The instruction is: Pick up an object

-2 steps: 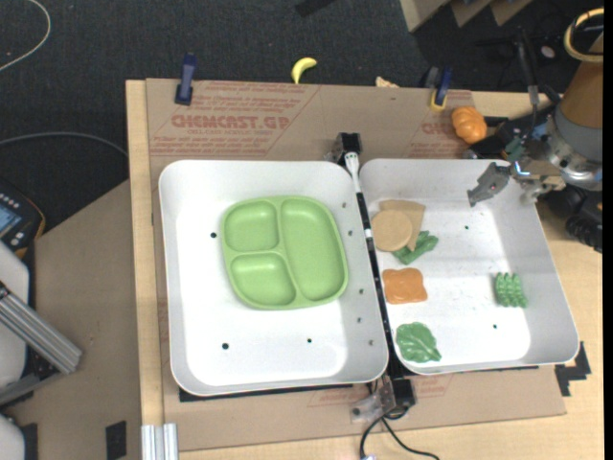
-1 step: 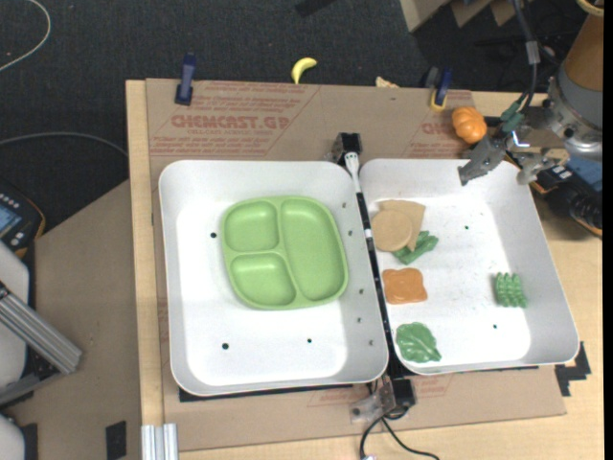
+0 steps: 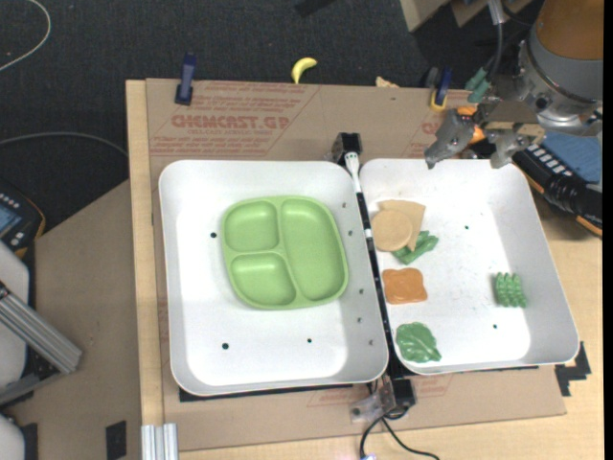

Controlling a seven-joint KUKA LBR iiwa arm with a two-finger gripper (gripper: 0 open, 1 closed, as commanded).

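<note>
The right bin [image 3: 536, 257] holds several toy foods. A tan round piece [image 3: 395, 226] lies near its left wall, with a green leafy piece [image 3: 419, 246] beside it. Below them sits an orange square piece [image 3: 403, 285], and a green leaf piece [image 3: 418, 341] lies near the front wall. A green ridged block [image 3: 509, 289] rests toward the right. My gripper [image 3: 470, 146] hangs above the bin's back edge, its two fingers spread apart with nothing between them.
The left bin [image 3: 192, 324] bears a green divided plate [image 3: 284, 251]. A black bar [image 3: 356, 185] runs between the bins. Blue clamps [image 3: 186, 78] grip the cardboard base at the back. A yellow banana-shaped item [image 3: 304, 67] lies behind the board.
</note>
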